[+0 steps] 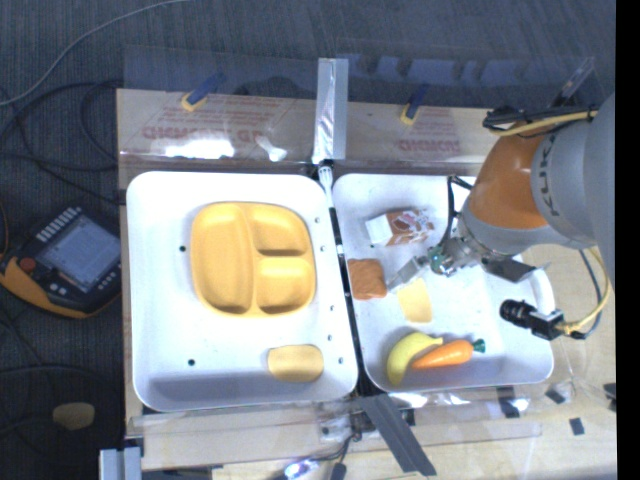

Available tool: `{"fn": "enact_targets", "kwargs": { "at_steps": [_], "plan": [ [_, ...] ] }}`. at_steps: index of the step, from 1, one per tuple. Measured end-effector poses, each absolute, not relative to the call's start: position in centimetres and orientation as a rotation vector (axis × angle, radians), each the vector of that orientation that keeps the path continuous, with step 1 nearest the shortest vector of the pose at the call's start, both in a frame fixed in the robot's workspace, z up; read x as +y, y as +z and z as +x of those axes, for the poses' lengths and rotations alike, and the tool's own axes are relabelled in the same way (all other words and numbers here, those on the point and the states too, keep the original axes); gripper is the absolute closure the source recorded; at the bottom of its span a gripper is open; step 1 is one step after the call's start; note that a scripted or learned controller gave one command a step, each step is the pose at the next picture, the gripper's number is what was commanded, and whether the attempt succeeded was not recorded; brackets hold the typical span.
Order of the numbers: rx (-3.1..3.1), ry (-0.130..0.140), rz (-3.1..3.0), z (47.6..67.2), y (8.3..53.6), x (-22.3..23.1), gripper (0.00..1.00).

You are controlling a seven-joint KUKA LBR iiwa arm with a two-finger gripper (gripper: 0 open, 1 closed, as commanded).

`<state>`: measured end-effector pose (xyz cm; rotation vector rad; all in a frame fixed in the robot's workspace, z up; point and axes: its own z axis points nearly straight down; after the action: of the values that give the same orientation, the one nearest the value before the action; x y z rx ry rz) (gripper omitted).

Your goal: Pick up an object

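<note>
Right white bin [375, 363]: one orange plastic carrot [443, 354], one yellow banana [404, 353], one pale cheese wedge [415, 303], one brown toast square [367, 279], one wrapped packet [405, 227]. Gripper [408, 272] among them; finger state indiscernible. Left white bin [150, 298]: one yellow divided tray [252, 258], one tan block [295, 362].

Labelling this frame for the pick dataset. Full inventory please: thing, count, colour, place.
bins: 2, white, side by side on the bench
divided tray: 1, yellow, middle of left bin
yellow block: 1, pale yellow, left bin, near edge
brown square: 1, brown, right bin, by the centre wall
wrapped item: 1, brown and white, right bin, far side
cheese piece: 1, pale yellow, middle of right bin
banana: 1, yellow, right bin, near edge
carrot: 1, orange, lying against the banana
handheld pendant: 1, black and orange, floor left of bench
arm: 1, grey with orange band, reaching from the right
fingers: over right bin, between brown square and cheese piece
</note>
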<state>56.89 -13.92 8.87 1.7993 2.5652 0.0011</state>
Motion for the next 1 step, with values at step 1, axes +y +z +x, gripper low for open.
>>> {"fn": "enact_targets", "kwargs": {
  "at_steps": [1],
  "plan": [
    [2.685,-0.004,1.627,58.13,13.41,-11.15,0.0]
  ]
}}
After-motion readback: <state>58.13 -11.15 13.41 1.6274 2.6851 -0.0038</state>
